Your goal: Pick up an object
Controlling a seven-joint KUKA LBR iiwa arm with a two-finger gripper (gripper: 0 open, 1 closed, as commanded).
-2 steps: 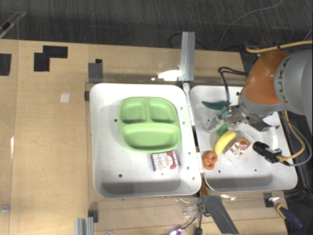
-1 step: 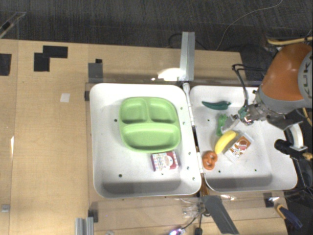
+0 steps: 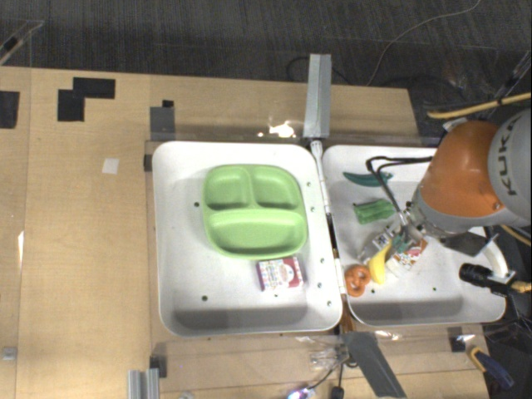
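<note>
I see my hand (image 3: 405,238) low in the right bin (image 3: 440,306), over a small clutter; I cannot tell its state. A yellow banana-like piece (image 3: 378,266) lies just beside it, an orange ring (image 3: 357,280) below, a green packet (image 3: 373,211) above. The left bin (image 3: 179,248) holds a green divided plate (image 3: 253,209) and a small pink packet (image 3: 279,273).

Two white bins (image 3: 166,223); one green tray (image 3: 253,210); one packet (image 3: 279,273).

A green divided plate (image 3: 253,209) is lying flat in the left bin, a small pink-and-white packet (image 3: 279,273) sitting just below it. In the right bin, a green item (image 3: 373,211), a yellow piece (image 3: 378,266) and an orange ring-shaped object (image 3: 357,280) are clustering centre-right of frame.
</note>
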